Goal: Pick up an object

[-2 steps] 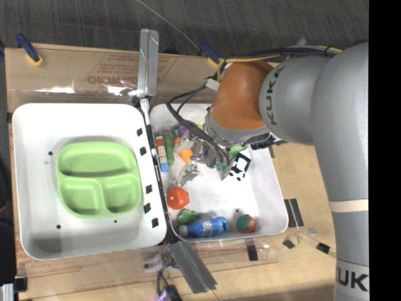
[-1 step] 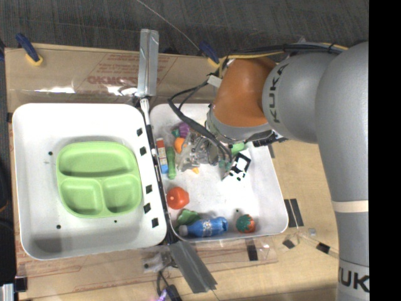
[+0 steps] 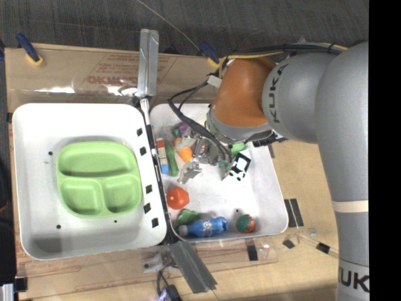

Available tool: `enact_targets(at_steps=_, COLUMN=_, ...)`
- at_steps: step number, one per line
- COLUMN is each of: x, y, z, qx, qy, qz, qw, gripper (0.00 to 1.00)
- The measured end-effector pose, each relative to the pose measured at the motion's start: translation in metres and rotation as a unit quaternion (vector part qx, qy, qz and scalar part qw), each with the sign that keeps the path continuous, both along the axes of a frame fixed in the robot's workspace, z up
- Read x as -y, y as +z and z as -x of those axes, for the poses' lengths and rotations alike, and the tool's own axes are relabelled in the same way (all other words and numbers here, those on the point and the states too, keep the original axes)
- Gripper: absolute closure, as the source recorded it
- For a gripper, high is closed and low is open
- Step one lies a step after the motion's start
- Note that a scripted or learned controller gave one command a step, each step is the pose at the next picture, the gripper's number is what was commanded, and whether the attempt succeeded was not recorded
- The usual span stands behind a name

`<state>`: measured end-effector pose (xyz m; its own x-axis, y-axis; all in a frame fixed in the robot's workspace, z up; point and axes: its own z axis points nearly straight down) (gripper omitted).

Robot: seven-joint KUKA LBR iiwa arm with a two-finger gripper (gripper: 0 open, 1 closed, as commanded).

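My gripper [image 3: 208,170] hangs over the middle of the right bin [image 3: 269,193], below the orange wrist band. Its fingers [image 3: 190,170] stand apart with bare white bin floor between them, so it is open and holds nothing. A red-orange round object [image 3: 178,197] lies just below and left of the left finger. A blue bottle [image 3: 210,226] lies along the bin's near wall, with a green piece [image 3: 187,216] at its left and a multicoloured ball [image 3: 245,222] at its right. An orange item [image 3: 185,154] and a black-and-white checkered item [image 3: 239,166] flank the gripper.
Red, blue and green sticks [image 3: 165,156] lie by the divider wall, and a purple piece [image 3: 182,130] sits behind them. The left bin [image 3: 28,168] holds a green divided plate [image 3: 98,177]. The arm's bulk covers the right bin's far part.
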<state>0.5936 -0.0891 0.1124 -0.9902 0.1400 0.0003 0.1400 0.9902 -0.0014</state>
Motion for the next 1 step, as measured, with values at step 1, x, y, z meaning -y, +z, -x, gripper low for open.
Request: enact_targets(at_steps=1, x=0.0039, y=-0.0205, z=-0.0095, qx=0.002, qy=-0.125, qz=-0.0006, qw=0.9921, gripper=0.00)
